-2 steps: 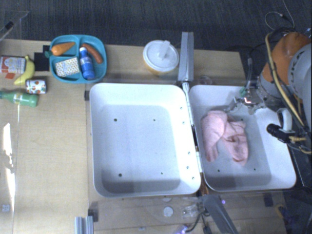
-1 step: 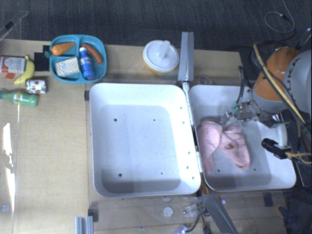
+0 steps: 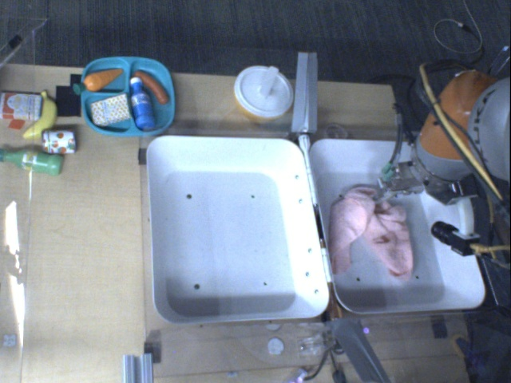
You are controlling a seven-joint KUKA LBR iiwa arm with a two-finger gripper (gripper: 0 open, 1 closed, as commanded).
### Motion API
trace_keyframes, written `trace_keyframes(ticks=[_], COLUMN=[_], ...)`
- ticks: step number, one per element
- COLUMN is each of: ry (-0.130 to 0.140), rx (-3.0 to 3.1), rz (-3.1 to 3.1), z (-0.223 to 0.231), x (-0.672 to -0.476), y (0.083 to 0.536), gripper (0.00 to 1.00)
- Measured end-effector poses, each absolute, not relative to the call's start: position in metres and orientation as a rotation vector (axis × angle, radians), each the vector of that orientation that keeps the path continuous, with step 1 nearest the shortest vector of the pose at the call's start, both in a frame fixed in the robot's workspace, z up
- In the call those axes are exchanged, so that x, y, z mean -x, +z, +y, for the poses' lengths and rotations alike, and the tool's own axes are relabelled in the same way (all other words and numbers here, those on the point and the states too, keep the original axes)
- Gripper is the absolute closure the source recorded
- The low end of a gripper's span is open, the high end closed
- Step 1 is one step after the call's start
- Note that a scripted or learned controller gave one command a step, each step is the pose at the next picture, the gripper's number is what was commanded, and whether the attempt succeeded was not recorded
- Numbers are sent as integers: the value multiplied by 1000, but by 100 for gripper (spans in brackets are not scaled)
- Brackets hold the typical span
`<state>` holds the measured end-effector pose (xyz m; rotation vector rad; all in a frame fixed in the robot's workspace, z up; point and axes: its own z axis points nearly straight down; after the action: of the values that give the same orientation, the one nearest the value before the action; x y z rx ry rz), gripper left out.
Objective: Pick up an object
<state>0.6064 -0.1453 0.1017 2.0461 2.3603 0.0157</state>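
Wooden bench [image 3: 80, 254] under dark carpet; two white bins side by side. Left bin [image 3: 227, 226] bare. Right bin [image 3: 399, 222] contains a crumpled pink cloth [image 3: 371, 234], lying left of centre. Arm reaches in from the right, gripper [image 3: 393, 188] down at the cloth's upper edge, touching it; grip state cannot be told. Blue divided tray [image 3: 128, 96] with toy food sits upper left, white lidded cup [image 3: 263, 92] beside it.

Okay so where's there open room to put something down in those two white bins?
The left bin has its whole floor bare, wall to wall. In the right bin the pink cloth fills the middle, with the gripper at its top edge; bare strips lie along the far wall and the near right corner.
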Motion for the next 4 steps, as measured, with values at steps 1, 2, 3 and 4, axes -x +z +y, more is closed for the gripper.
trace_keyframes(ticks=[1,2,3,4], ry=[15,11,18,3], rx=[-2046,-1968,-1962,-1882], rz=[2360,2432,2427,2510], z=[-145,-106,-105,-150], x=[-606,-557,-560,-559], y=[102,90,103,155], gripper=[0,0,100,100])
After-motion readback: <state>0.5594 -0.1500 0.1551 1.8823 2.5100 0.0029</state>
